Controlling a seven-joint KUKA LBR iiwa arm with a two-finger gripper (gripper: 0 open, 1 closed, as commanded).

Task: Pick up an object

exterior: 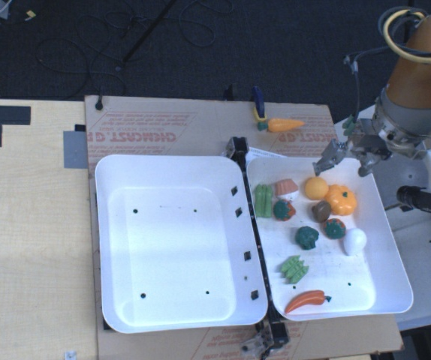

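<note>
Camera view: gripper hangs spread open and empty at the right bin's far rim. The orange ball sits just below-left of it, nearest of the toy food pile.

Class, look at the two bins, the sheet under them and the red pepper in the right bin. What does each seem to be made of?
Bins: probably moulded plastic, smooth white with a soft sheen and rounded rims.
Sheet under them: corrugated cardboard, matte brown with red print.
Red pepper: likely plastic or rubber toy food, judging by its even, glossy colour; which one is unclear.
</note>
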